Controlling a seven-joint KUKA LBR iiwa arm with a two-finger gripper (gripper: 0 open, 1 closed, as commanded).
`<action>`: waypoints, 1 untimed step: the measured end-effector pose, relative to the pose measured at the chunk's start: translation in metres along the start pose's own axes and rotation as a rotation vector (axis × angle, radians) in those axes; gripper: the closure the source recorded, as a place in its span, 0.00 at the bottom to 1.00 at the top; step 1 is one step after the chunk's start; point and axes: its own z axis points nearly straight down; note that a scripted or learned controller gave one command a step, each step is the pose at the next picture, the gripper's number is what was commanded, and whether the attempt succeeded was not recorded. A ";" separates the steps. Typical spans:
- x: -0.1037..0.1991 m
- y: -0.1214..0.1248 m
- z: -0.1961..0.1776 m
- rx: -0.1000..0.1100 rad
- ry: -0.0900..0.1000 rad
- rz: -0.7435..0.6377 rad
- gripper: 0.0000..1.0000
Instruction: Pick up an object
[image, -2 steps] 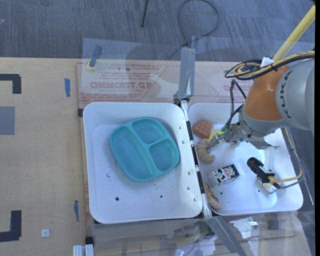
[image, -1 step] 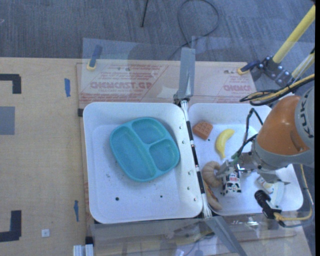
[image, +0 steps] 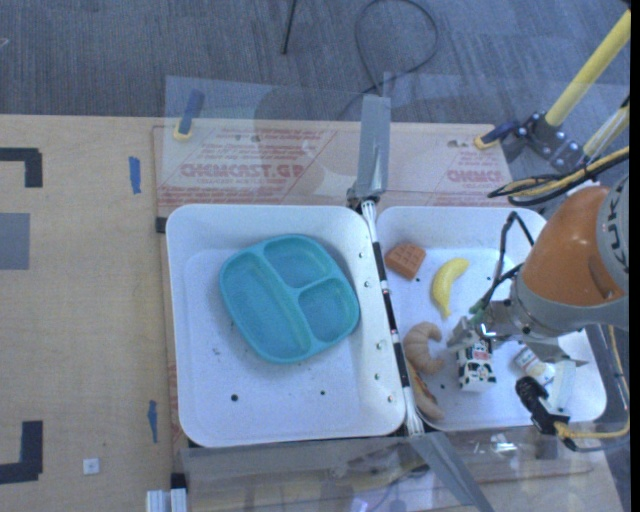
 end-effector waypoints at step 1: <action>0.033 0.037 -0.120 0.012 0.000 -0.118 1.00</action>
